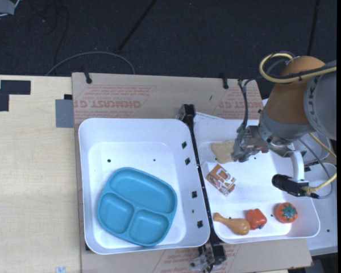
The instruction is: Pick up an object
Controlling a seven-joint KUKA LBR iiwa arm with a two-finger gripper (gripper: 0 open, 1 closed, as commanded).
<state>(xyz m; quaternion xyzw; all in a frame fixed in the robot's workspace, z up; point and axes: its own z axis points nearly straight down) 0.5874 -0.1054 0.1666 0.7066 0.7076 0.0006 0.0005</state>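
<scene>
Your hand [242, 150] sits low at the right bin's [307, 232] back edge over the tan piece [221, 150], likely to grab it; grip state can't tell.

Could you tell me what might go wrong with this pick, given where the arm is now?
1. The gripper hangs at the right bin's far edge beside a flat tan piece; something that thin may slip away.
2. The patterned box lies close by and could get knocked.
3. The drumstick, red block and tomato sit along the near wall, awkward to reach.
</scene>
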